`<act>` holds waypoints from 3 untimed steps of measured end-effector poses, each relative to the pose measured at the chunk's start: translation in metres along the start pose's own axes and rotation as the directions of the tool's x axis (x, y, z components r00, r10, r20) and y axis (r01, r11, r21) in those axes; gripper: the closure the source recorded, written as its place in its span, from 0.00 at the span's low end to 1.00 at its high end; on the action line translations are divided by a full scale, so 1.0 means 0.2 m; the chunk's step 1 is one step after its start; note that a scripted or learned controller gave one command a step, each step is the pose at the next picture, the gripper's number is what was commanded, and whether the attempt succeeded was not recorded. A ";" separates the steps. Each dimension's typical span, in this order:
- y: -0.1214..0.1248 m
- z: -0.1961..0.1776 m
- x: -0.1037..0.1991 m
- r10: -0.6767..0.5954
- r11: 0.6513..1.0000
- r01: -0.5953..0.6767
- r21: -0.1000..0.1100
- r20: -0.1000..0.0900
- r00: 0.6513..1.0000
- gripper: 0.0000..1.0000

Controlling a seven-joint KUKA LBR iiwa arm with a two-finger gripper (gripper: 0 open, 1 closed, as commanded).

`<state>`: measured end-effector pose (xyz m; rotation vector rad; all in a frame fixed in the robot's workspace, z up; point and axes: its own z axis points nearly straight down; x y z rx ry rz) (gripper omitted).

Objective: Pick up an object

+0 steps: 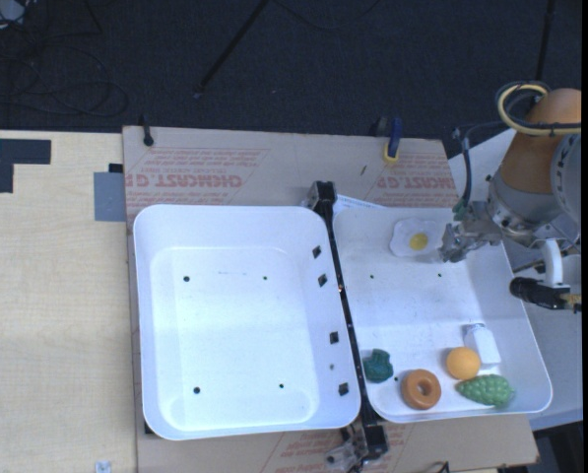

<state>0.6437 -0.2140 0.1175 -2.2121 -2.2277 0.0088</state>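
Note:
My gripper (453,245) hangs low over the back of the right bin (441,294), just right of a flat white fried-egg toy (412,236) with a yellow yolk. Nothing shows in its grasp. Along the bin's front lie a dark green leafy piece (377,366), a brown donut (422,389), an orange ball (462,363), a green bunch of grapes (487,390) and a small white block (484,343).
The left bin (165,264) sits beside the right one, with a black clip strip (333,294) along the shared wall. The grey arm with its orange band (540,146) comes in from the right. Cardboard (225,170) lies under both bins.

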 end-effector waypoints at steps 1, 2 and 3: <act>0.00 0.00 0.00 -0.001 1.000 0.001 0.001 0.000 1.000 0.00; 0.00 -0.05 0.00 -0.002 1.000 0.002 0.001 0.001 1.000 1.00; 0.00 -0.05 0.00 -0.004 1.000 0.004 0.002 0.001 1.000 0.00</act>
